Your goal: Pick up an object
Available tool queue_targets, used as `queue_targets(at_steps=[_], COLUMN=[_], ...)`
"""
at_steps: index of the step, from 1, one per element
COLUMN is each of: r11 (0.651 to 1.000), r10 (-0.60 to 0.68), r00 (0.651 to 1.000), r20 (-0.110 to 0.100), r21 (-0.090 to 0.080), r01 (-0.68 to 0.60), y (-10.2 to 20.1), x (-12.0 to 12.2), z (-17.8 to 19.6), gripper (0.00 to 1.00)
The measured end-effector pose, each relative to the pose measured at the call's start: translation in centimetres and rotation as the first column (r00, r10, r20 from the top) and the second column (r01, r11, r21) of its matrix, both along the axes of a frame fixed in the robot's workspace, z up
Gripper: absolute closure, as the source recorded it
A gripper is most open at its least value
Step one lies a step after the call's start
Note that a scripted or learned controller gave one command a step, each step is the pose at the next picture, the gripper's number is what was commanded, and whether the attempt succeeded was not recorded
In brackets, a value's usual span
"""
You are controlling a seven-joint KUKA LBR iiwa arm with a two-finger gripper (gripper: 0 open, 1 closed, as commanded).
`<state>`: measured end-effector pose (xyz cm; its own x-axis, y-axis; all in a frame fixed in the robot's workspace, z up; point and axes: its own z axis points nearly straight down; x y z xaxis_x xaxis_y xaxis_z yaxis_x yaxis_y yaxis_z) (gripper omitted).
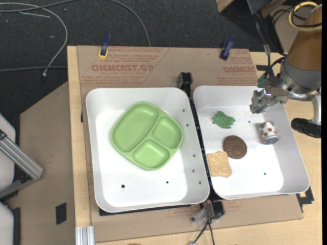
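Bins sit side by side on my screen, both shallow and white, on a brown cardboard sheet over the tabletop. I see the left bin carrying a green divided plate, turned at an angle, with three compartments, none of them with anything in it. The right bin has the small things I could go for: a green leafy toy near the middle of its upper half, a round brown disc just below that, a pale tan piece shaped like toast touching or nearly touching the disc at its lower left, and a small white can with red marks lying tilted towards the right wall.

My arm comes in from the right, orange band above grey wrist. The hand hangs over the upper right part of the right bin, just above the can in the picture and to the right of the leafy toy. I see nothing between its fingers, and from this slanted view I cannot tell whether they are spread or pressed together (the metal parts blur into one dark grey clump).

Two blue clamps grip the cardboard's far edge, and grey cables trail over the dark floor beyond
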<state>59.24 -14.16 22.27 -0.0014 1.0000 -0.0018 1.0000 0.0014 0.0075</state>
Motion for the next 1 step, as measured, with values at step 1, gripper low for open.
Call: queue_targets(at_steps=[1], r11=[1.000], r10=[0.000], r00=[1.000], r20=[-0.002], r21=[0.001], r01=[0.000], y=[0.00], x=[0.12], z=[3.20], gripper=[1.00])
